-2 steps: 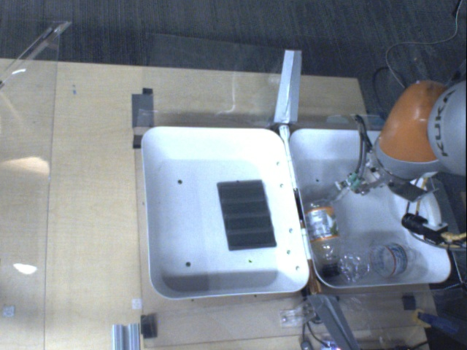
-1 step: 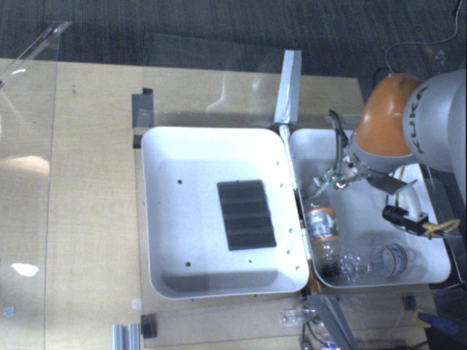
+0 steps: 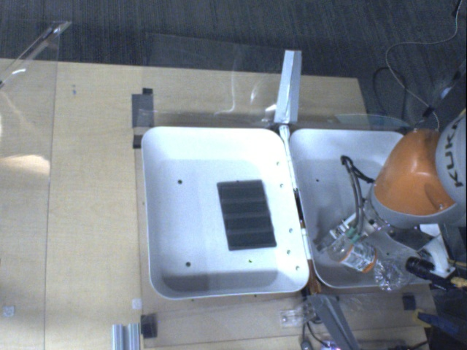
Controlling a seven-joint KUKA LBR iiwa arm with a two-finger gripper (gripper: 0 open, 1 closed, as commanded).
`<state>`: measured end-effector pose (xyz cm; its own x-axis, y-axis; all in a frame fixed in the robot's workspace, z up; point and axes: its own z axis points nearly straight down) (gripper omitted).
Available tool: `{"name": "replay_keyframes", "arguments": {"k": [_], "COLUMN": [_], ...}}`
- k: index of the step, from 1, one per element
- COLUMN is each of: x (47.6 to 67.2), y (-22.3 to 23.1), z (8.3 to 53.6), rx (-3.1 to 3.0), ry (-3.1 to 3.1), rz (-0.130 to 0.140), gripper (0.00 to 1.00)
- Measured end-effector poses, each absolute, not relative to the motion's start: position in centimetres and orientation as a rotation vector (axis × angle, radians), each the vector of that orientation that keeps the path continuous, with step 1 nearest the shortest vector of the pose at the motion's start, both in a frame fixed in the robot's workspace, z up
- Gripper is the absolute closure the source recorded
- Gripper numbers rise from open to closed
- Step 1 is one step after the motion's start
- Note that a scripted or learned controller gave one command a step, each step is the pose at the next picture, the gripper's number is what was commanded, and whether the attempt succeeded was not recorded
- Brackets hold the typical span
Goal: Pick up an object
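Observation:
A flat black ribbed rectangle (image 3: 246, 214) lies in the middle of the left bin (image 3: 168, 195). The arm, with its orange band (image 3: 412, 177), reaches down into the right bin (image 3: 321, 159). My gripper (image 3: 349, 246) is low over that bin's front part, near the front wall. A small shiny, clear-looking item (image 3: 387, 274) lies just right of it by the bin's front edge; what it is I cannot tell. The arm hides much of the right bin's floor.
A grey upright post (image 3: 289, 86) stands behind the seam between the bins. Clear plastic sheets lie along the back of the bench. Cables (image 3: 354, 177) hang from the wrist into the right bin. Bare wood bench extends to the left.

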<state>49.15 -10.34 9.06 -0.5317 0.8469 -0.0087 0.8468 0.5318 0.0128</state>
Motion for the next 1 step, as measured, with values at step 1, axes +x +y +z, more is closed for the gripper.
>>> {"name": "replay_keyframes", "arguments": {"k": [1], "x": [49.57], "y": [-10.12], "z": [10.26], "rx": [1.51], "ry": [2.727], "rz": [0.022], "gripper": [1.0]}}
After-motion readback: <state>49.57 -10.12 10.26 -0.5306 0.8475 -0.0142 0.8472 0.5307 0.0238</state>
